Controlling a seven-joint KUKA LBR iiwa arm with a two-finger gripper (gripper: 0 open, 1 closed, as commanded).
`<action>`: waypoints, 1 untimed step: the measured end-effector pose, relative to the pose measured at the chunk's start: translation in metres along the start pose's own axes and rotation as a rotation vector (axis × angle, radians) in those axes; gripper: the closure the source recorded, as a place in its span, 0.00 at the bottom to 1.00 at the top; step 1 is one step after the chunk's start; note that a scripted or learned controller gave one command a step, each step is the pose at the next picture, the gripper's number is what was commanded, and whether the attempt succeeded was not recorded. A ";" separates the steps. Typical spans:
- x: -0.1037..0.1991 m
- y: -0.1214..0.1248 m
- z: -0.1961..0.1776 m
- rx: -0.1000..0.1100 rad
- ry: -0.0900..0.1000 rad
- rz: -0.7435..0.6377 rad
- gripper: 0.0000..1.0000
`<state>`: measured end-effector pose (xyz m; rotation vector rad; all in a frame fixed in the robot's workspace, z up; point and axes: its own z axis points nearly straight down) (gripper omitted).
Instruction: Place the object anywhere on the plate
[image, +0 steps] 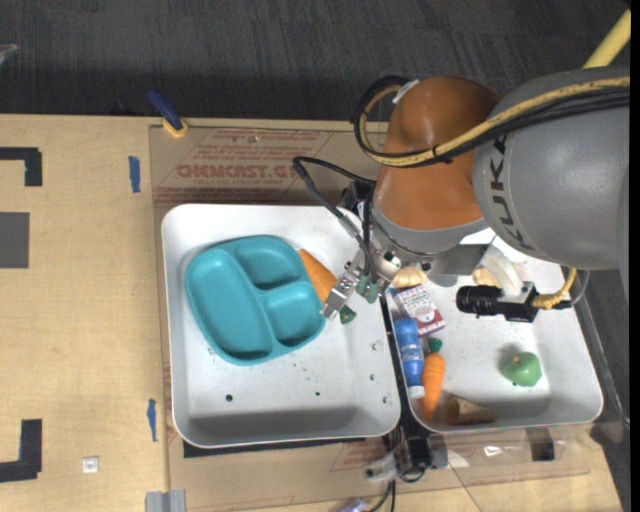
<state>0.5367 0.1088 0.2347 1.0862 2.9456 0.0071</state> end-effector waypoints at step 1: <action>-0.003 -0.003 -0.001 0.001 -0.003 0.007 0.00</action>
